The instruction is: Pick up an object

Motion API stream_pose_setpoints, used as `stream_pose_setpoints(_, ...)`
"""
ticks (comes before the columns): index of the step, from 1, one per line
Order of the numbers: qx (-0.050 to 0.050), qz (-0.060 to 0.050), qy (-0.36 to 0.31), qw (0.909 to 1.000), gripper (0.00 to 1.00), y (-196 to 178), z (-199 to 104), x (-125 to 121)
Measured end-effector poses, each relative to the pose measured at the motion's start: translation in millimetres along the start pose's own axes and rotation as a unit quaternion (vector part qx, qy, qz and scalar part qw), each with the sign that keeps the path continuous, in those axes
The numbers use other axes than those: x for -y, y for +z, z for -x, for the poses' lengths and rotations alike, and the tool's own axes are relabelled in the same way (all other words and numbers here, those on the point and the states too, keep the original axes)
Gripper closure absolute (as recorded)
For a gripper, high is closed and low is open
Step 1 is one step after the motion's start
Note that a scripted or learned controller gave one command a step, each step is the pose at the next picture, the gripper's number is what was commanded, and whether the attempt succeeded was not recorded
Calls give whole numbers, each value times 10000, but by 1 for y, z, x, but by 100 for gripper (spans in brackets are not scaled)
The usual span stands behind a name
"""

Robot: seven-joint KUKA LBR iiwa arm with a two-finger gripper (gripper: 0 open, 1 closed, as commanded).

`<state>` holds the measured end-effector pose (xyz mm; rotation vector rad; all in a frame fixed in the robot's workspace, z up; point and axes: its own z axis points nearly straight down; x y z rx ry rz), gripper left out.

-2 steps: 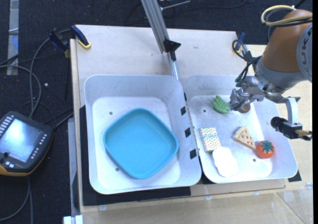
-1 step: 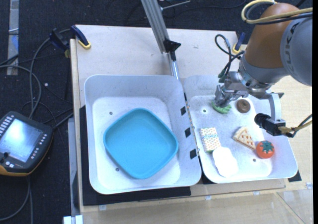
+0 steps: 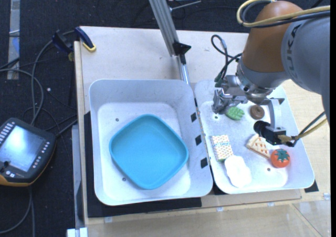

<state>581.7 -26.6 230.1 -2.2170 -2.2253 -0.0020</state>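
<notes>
Green lump (image 3: 235, 112) just beside pincer (image 3: 220, 102), on the side toward the arm; likely the easiest pick. Pincer low over the bin beneath it (image 3: 265, 179), close by the wall shared with the other bin. Apart or together: cannot tell from this angle.

For a clean grasp, by judgement:
- Shift sideways toward the green lump and centre over it before dropping.
- Stay off the shared wall; little room on that side.
- Close across the lump's narrow width, then lift straight up.
- Mind the brown disc (image 3: 256, 111) just past the lump; a wide approach could nudge it.

Count, working outward from the pincer:
- One green lump, nearest.
- One brown disc, next beyond it.
- One checked block (image 3: 222, 146), near, toward the bench's front edge.
- One orange-and-white wedge (image 3: 258, 146), further out, same direction.
- One white lump (image 3: 238, 171), beyond the checked block.
- One red round fruit (image 3: 280, 158), furthest in this bin, touching or nearly touching the wedge.
- Six loose things under the pincer's bin in all.
- Two bins; in the other bin (image 3: 105, 102), well apart from the pincer, one blue plate (image 3: 148, 150).
</notes>
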Motion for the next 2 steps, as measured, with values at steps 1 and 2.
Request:
stream_pose_setpoints(1,0,-7,-6,10000,100,8,-52,7)
stream_pose_setpoints(2,-1,-2,-4,10000,100,-6,-106,6)
